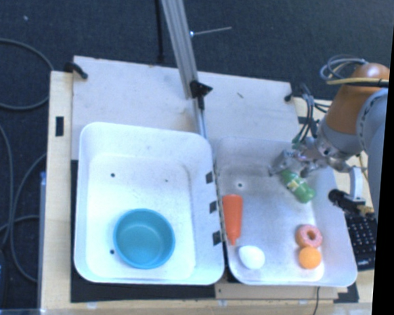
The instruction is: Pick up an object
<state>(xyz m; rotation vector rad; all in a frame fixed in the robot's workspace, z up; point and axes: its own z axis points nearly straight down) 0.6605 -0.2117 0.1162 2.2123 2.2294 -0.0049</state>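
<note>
At the near edge of the bench, a blue bowl (144,237) sits in the front part of the left bin (103,146), while the right bin (251,164) holds a white egg-shaped object (251,257) at its front edge, an orange ball (309,258) toward the front right corner, and a pink ring (308,235) touching the ball on its far side. An orange carrot-like piece (232,216) lies along the right bin's left wall, its long axis running front to back, just behind the white egg shape. Farther back in the same bin, a green object (299,185), which may be a small bottle, lies tilted, its long axis running from upper left to lower right, with its upper end tucked under the gripper (293,164) so that part is hidden. The gripper's metal parts blur together at this size, and whether it is spread or closed on the green object cannot be told. Behind it, the grey arm (354,122) with its orange band is cut off at the right. A dark keyboard (359,234) lies beside the right bin, partly out of frame. A slanted metal pole (181,40) rises beyond the bins.
</note>
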